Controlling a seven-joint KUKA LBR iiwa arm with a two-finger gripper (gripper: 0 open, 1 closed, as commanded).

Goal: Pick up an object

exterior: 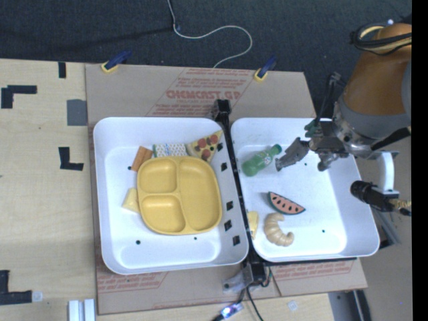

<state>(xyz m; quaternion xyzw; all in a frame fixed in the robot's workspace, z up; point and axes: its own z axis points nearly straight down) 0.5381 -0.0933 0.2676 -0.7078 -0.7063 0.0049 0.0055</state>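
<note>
The gripper (309, 154) hangs over the upper part of the right bin (334, 243), its two fingers spread wide with nothing between them; one dark finger (292, 155) reaches left and the other (327, 160) sits nearer the wrist. Just left of the leftward finger lies a green bottle (259, 160) with a white cap end, tilted, close to the finger though whether they touch cannot be told. Below the gripper, in the middle of the same bin, rests a watermelon slice (286, 203), and just beneath it a pale croissant (277, 229). A small yellow piece (253, 221) sits at the bin's left wall beside the croissant.

The left bin (110, 179) holds a yellow divided plate (179, 195), which lies on top of several flat things: an orange-brown piece (141, 158) at its upper left, a pale yellow wedge (130, 199) at its left, and a pizza slice (206, 144) at its upper right. Both bins stand on a cardboard sheet (194, 92) clipped to the worktop (40, 179).
</note>
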